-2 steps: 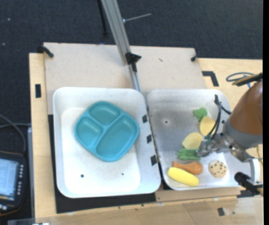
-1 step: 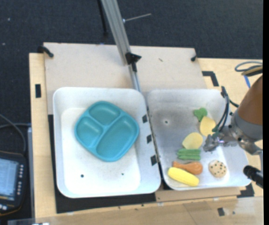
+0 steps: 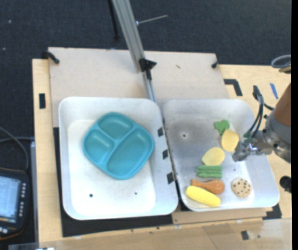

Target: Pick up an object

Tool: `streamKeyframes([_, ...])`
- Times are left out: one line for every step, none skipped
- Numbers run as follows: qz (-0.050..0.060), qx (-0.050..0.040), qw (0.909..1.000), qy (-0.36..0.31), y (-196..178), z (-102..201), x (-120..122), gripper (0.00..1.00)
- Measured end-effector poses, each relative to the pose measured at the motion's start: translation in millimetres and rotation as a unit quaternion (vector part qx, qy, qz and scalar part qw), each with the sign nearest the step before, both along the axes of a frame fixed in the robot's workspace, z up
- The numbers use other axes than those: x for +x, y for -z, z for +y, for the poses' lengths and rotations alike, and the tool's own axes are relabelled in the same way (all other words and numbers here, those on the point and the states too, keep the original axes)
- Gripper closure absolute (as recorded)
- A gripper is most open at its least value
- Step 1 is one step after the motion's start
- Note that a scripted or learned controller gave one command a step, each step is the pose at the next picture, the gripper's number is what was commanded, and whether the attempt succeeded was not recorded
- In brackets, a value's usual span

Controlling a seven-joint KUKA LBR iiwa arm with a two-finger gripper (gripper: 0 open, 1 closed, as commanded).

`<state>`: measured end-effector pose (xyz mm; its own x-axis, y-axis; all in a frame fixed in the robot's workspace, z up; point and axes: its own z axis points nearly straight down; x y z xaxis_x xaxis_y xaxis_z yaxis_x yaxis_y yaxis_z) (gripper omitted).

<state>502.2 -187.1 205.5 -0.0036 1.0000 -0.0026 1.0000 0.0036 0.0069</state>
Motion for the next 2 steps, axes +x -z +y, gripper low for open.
streamKeyframes([0.001, 0.0015, 1.0, -0.002, -7.6, 42.3, 3.6, 1.0])
streamKeyframes([0.001, 0.0019, 1.0, -0.003, -21.5, 100.4, 13.7, 1.0])
